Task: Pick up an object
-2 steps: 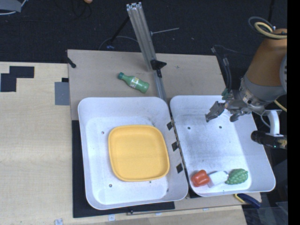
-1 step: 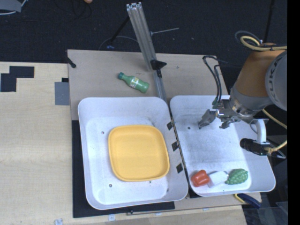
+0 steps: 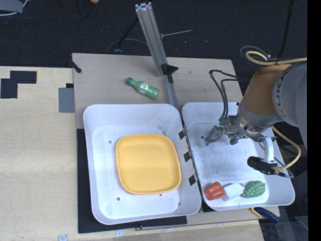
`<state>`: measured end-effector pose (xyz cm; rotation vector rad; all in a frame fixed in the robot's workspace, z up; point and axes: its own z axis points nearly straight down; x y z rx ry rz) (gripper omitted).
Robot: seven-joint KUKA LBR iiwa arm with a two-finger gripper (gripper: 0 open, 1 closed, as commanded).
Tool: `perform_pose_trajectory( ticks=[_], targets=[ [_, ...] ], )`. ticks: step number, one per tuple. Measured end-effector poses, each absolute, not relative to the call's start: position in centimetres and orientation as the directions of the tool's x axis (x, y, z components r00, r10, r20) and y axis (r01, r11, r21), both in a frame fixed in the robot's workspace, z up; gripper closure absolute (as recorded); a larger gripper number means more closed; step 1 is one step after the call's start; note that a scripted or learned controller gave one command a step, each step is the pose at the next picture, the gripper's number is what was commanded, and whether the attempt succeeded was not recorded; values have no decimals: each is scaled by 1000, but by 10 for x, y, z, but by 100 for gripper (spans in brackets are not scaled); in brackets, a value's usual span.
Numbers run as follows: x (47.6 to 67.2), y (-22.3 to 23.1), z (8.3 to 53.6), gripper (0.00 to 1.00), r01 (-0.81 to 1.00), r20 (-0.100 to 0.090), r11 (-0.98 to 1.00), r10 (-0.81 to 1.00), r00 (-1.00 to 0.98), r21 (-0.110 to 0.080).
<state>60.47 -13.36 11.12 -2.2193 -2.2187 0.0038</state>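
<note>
Claw [image 3: 220, 134] hangs w/ fingers spread, nothing between; nearest objs, red pepper [image 3: 214, 190] & white block [image 3: 233, 190], lie below it toward bin's front edge.

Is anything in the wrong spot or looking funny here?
Yes. A small green plastic bottle lies tipped on its side on the bench, behind the left white bin, outside both bins. The other toys sit inside the right white bin.

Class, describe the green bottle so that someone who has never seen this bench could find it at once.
Start at the left bin, the one holding the yellow plate. Just beyond its far rim, on the bare bench, the green bottle lies on its side. Nothing else there is green or bottle-shaped.
</note>
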Motion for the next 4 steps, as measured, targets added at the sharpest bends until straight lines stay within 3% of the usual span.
perform_pose_trajectory(
  ticks=[1, 3, 4],
  targets=[
    [605, -135, 123, 100, 1000, 0, -3, 1000, 3, -1],
    [603, -144, 240, 100, 1000, -1, -1, 1000, 1, 5],
    [603, -145, 253, 100, 1000, 0, -1, 1000, 1, 1]
  ],
)
